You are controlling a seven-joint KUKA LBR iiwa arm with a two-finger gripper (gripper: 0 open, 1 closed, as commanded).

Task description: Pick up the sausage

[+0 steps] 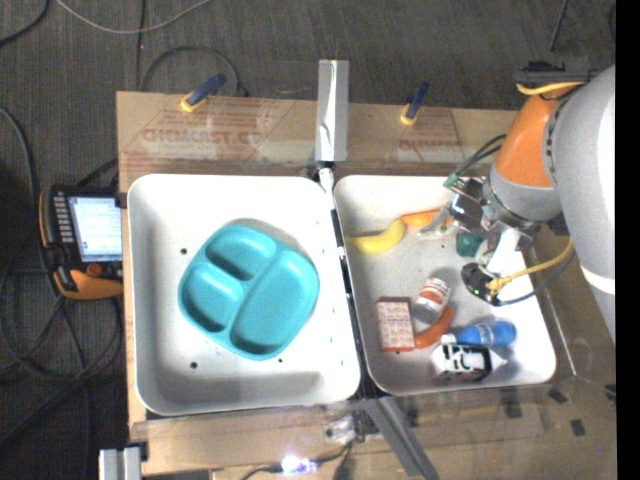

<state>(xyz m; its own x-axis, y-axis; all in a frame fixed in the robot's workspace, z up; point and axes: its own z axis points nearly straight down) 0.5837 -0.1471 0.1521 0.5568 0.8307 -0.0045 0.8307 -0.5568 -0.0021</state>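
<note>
The sausage (432, 332), a smooth curved orange-red cylinder, lies in the right bin (540, 363) toward its near side, touching a flat pink packet (393, 325) on its left and a small white jar (432, 296) above. A blue bottle (490, 334) and a black-and-white carton (462, 360) crowd its right end. Farther back lie a yellow banana (378, 239) and an orange carrot (420, 218). The gripper (487, 251) hangs over the bin's far right part; whether it is spread I cannot tell. The left bin (150, 298) holds a glossy teal divided plate (250, 289).
</note>
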